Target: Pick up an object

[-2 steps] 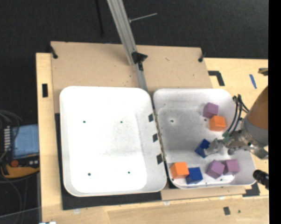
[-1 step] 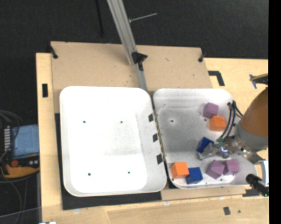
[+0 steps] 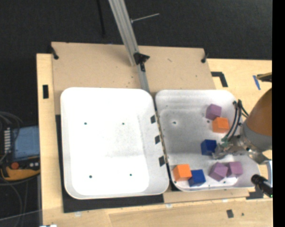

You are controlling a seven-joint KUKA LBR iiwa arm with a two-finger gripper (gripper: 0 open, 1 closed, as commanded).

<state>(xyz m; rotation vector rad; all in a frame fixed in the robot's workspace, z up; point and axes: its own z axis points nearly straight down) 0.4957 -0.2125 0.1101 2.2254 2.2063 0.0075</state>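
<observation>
Seven blocks lie in the right bin [image 3: 180, 103], all close about the jaws [image 3: 222, 151], which hang low over that bin's right half at the end of the grey arm [image 3: 261, 122] reaching in from the right. Whether the jaws are apart or together I cannot tell; they are small and blurred against the bin floor, and no block shows between them. Nearest the camera, below and left of the jaws, an orange block [image 3: 182, 171] touches a blue block [image 3: 197, 178]. Just below the jaws sit two purple blocks [image 3: 219, 170] side by side, the right one [image 3: 236, 168] paler. A second blue block [image 3: 208, 147] lies just left of the jaws, almost touching them. Farther back, above the jaws, a second orange block [image 3: 221, 124] sits against a third purple block [image 3: 213, 111]. Well to the left of the jaws is the left bin [image 3: 109, 141], on the same tabletop [image 3: 100, 65].
</observation>
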